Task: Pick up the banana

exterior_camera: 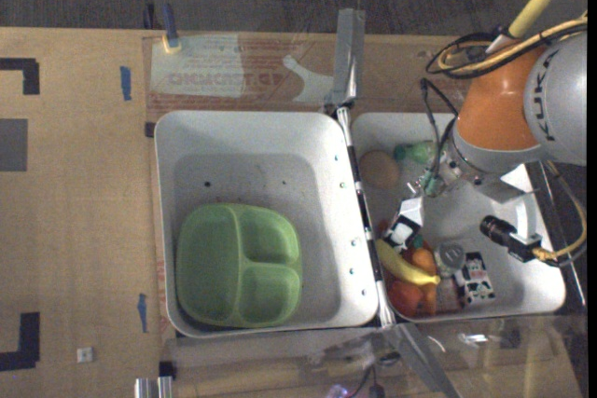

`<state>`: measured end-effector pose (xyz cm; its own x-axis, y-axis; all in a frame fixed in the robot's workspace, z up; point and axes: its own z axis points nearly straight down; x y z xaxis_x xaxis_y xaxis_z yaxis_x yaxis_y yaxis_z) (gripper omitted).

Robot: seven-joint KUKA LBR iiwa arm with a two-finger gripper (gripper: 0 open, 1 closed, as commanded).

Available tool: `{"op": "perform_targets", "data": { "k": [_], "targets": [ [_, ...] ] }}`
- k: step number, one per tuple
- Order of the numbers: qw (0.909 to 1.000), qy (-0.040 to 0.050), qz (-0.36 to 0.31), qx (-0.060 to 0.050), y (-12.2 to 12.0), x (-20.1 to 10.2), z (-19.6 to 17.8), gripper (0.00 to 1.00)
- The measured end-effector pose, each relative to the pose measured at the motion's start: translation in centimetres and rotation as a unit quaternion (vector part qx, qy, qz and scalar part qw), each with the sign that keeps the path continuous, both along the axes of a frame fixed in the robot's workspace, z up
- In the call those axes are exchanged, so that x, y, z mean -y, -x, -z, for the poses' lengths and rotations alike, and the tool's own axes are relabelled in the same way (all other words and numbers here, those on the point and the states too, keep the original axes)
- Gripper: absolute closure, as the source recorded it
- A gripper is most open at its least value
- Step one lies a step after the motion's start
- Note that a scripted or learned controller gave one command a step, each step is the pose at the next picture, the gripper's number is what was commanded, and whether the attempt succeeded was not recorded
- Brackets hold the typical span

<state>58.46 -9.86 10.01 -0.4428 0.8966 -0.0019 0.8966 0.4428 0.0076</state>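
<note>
Two bins on bench. Banana [405,263] lies at right bin's [522,298] near-left corner, touching an orange [423,259] and red fruit [407,295]. Gripper [464,270] hangs just beside, fingers' state cannot be told. Left bin [242,144] holds green tray [238,266].

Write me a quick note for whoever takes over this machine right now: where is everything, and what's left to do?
Gripper: low in the right bin, beside the fruit pile; no banana between its fingers that I can see.
Banana: lying at the right bin's left side, on the orange fruit.
Left bin: holds a green divided plate.
Done: nothing lifted yet.
Left: grasp the banana and raise it.
</note>
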Motion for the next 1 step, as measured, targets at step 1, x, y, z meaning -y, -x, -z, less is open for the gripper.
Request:
{"op": "perform_targets", "data": {
  "k": [1],
  "targets": [
    [1.0000,0.0000,0.000,0.000,0.02,0.01,0.02,0.00]
  ]
}}
